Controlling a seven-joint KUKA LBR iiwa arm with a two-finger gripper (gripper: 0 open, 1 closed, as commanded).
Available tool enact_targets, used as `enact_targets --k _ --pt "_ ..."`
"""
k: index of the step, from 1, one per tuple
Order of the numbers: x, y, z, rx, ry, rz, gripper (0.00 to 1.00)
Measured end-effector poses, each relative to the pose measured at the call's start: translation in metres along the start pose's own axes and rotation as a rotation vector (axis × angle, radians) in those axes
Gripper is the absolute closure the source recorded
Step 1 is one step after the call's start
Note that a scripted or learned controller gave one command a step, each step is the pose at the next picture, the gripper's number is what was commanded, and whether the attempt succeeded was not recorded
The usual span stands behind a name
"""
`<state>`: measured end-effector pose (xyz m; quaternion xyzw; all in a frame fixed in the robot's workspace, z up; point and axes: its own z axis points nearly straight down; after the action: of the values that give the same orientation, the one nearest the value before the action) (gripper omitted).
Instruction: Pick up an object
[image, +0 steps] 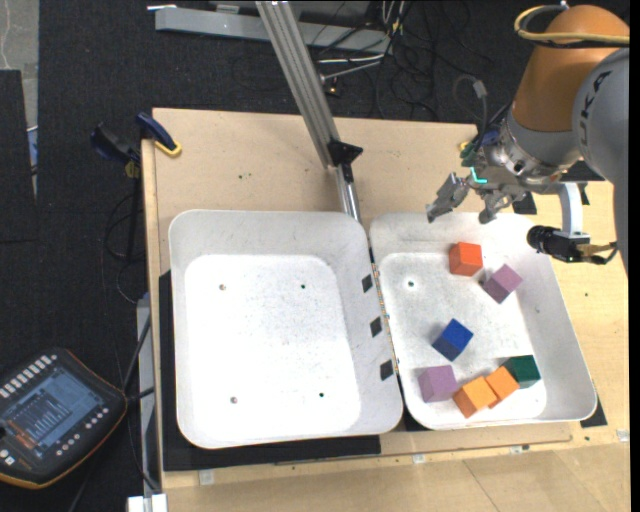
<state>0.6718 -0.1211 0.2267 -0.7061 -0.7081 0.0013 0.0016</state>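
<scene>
My gripper (468, 204) hangs above the far edge of the right bin (560, 330), its two fingers spread apart with nothing between them. Just below it in the bin lies an orange-red block (465, 259), with a light purple block (502, 282) to its right. A blue block (453, 338) sits near the bin's middle. Along the near side lie a purple block (436, 382), an orange block (476, 393) and a dark green block (521, 372), close together.
The left bin (200, 330) stands beside the right one. A slanted metal pole (310, 100) runs down to the gap between the bins at the back. A teach pendant (50, 415) lies off the bench at lower left.
</scene>
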Motion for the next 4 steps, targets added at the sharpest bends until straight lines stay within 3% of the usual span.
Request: enact_targets --k 1,4 --pt "0.0 0.0 -0.002 -0.003 -0.001 -0.001 0.0" --pt "-0.007 -0.015 0.134 -0.001 -0.001 0.004 0.0"
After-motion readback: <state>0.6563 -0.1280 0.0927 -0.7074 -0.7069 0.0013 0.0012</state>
